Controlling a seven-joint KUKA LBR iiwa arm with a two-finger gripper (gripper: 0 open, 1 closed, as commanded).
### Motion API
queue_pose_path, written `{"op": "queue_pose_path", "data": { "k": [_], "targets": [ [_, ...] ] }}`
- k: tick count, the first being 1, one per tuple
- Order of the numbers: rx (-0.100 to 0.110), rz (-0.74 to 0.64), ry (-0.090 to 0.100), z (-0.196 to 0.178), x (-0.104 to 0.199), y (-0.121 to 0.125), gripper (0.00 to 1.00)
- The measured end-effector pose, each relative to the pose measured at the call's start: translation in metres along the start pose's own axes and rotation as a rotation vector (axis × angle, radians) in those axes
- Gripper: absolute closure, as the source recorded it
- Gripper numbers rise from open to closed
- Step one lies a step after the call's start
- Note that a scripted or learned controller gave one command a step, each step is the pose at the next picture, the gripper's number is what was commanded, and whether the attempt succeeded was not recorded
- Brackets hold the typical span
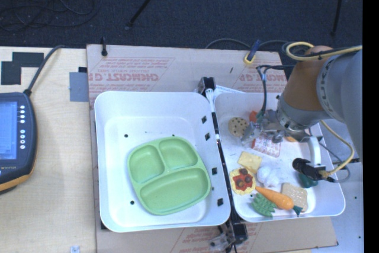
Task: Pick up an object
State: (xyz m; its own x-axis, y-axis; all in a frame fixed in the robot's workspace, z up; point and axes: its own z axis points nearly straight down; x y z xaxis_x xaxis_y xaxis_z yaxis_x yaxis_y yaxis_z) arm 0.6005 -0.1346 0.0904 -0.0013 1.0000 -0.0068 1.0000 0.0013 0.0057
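My gripper [262,131] hangs low over the upper middle of the right bin [331,207], reaching in from the right. Directly below it lies a red and white packet [266,146]; whether the two touch is unclear. A speckled cookie [238,125] sits just left of the gripper. Nearer the front lie a yellow cheese square [249,160], a pizza slice [242,181], a small white lump [266,173], an orange carrot [275,198], a green leafy piece [262,206] and a slice of toast [295,194].
The left bin [112,127] holds a green divided plate [169,175]. A black divider [214,145] runs between the bins. A handheld control pendant [15,139] lies on the bench at far left. Cables trail behind the bins.
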Motion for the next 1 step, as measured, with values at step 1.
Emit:
{"op": "queue_pose_path", "data": {
  "k": [1],
  "targets": [
    [-0.005,-0.002,0.003,-0.0017,0.032,0.0479,0.0]
  ]
}}
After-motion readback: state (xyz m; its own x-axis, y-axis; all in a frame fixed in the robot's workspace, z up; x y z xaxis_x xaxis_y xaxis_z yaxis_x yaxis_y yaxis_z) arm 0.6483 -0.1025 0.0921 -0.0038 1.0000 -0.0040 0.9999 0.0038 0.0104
